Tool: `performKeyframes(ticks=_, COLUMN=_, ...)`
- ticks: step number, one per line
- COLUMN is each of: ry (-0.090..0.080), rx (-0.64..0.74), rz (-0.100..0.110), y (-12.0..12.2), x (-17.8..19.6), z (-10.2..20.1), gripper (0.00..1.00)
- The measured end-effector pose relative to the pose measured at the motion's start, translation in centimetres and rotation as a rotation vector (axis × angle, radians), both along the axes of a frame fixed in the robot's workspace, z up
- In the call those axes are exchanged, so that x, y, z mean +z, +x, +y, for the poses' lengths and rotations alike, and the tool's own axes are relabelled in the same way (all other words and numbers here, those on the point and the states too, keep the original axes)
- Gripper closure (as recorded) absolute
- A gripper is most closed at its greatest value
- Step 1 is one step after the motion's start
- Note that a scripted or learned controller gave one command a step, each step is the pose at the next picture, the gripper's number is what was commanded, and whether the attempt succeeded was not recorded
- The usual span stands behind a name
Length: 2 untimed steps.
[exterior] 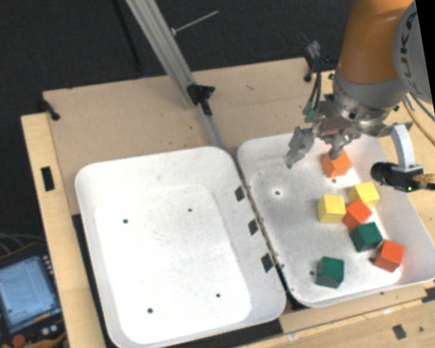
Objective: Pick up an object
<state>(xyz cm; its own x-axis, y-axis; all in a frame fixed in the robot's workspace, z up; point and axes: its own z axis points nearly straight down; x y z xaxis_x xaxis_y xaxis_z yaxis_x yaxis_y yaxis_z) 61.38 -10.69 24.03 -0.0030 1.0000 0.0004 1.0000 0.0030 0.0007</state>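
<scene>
Grey-and-orange arm (372,33) reaching in over the right bin (303,279), jaws (324,142) hanging above the bin's upper part. Fingers (297,145) look splayed fairly wide, nothing between them. Orange block (336,163) right under the jaws, just below them, not gripped as far as can be seen. Further down the right bin from that block: yellow block (331,207), another yellow one (367,193) beside it, an orange block (358,212) touching or nearly touching a green block (366,235), then another orange block (388,255) near the bin's lower corner. Lone green block (330,271) sitting apart, toward the bin's lower middle. Left bin (171,244) next door on the same surface (124,119), edges touching.
</scene>
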Motion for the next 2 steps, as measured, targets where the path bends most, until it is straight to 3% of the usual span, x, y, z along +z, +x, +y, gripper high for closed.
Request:
performKeyframes(ticks=1, ry=0.0, rx=-0.001, rz=-0.001, y=0.0, x=0.0, z=0.0, gripper=0.0)
performKeyframes(ticks=2, ry=-0.003, rx=-0.005, rz=0.006, y=0.2, x=-5.7, z=-1.1, gripper=0.0)
